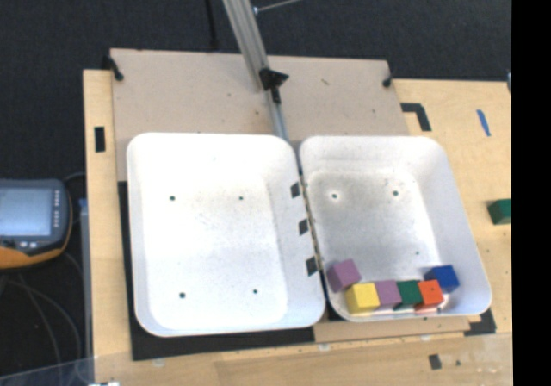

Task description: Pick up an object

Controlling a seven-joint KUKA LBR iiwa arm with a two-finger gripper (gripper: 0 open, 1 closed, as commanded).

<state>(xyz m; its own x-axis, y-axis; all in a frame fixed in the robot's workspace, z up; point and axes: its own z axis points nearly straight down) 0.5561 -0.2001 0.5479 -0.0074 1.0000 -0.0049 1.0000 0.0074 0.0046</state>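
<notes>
A: Along the near wall of the right white plastic bin, why are the small blocks bunched together?

B: My guess: they slid into that low corner — yellow cube, purple cubes, green, orange, blue cube.

A: And the tool?

B: Its state I cannot tell. Farther back, the left white bin and a slanted metal rail.

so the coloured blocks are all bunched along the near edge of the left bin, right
Not quite: the camera view shows the coloured blocks bunched along the near edge of the right bin, not the left bin.
</notes>
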